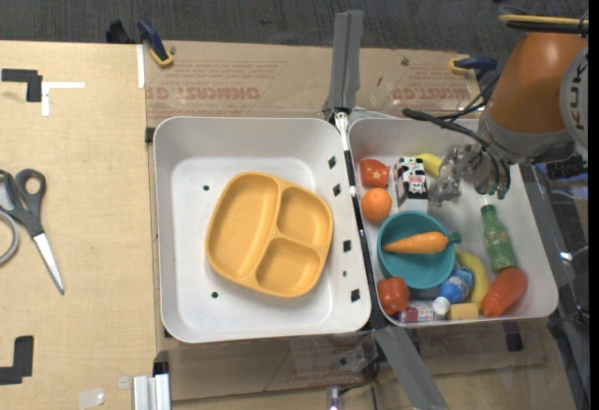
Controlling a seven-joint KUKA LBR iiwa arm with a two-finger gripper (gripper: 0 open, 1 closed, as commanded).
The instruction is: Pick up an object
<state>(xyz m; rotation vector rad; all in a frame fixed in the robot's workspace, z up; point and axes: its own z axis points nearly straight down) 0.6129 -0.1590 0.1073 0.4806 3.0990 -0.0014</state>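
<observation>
Approach step, by my reading: nothing lifted yet. The claw (465, 176) hangs low over the upper part of the right bin (543, 240), arm coming in from the right under its orange band. Whether the claw is spread or pressed together I cannot tell (it reads as a grey tangle of metal and cable from here), and nothing shows between its tips.

Nearest candidate is the small black-and-white toy (411, 178), just beside the claw toward the bin divider, standing against the back wall with a yellow piece behind it. It looks blocky and short, printed like a cow, hard-sided; likely an easy pinch if squared up.

Next move, I judge: settle on one piece, centre over it, descend, close. Crowding is the trouble. The orange ball (376, 204) and a red piece sit close on the toy's left, the teal bowl (416, 254) with its carrot (416, 243) just below, the green bottle (497, 238) to the right.

The left bin (178, 240) holds a yellow divided plate (270, 233).
</observation>
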